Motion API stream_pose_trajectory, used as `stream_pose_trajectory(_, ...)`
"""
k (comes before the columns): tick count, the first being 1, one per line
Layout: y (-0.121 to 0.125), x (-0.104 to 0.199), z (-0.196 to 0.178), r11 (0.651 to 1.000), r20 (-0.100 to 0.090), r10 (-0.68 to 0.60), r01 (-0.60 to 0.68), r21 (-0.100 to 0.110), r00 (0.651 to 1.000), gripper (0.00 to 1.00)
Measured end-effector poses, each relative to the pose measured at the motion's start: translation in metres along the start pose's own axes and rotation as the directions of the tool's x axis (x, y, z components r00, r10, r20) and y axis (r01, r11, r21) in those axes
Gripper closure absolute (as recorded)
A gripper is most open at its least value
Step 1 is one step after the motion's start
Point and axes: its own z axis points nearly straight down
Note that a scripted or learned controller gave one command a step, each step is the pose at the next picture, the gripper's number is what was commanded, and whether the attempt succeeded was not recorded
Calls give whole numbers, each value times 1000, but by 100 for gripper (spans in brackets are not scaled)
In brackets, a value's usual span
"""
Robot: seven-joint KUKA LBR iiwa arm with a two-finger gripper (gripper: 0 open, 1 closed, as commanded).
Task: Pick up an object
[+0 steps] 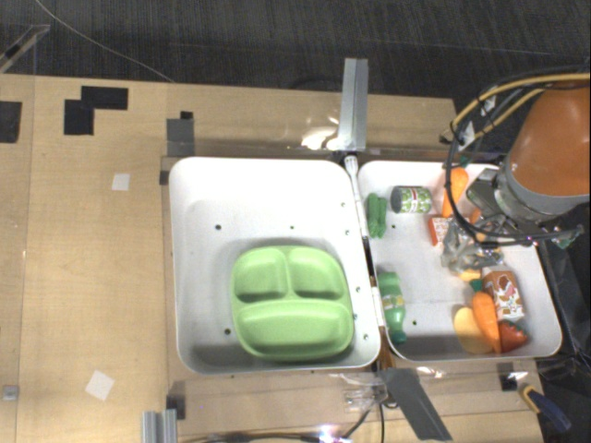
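Observation:
The right bin (420,275) holds several objects. A small can with a green label (411,199) lies near its back, and a green vegetable (376,215) lies along its left wall. A green bottle (391,300) rests at the front left. An orange carrot (484,317), a yellow fruit (464,325) and a brown and red box (504,293) crowd the front right. My gripper (459,249) hangs low over the right half of this bin, just behind the carrot and beside a small red box (434,230). An orange piece (458,188) shows behind the wrist.
The left bin (212,201) holds a green divided tray (292,301). A metal post (355,104) stands behind the wall between the bins. The arm's orange band (554,141) and cables (489,104) overhang the right bin's far right corner.

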Motion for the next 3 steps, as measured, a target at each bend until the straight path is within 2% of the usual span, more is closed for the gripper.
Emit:
stream_pose_trajectory(1, -28, -39, 4, 1000, 1, -30, 30, -2, 1000, 100)
stream_pose_trajectory(2, -54, -42, 4, 986, 2, -168, 168, 0, 986, 100)
stream_pose_trajectory(3, -55, -45, -10, 986, 10, -166, 166, 7, 986, 100)
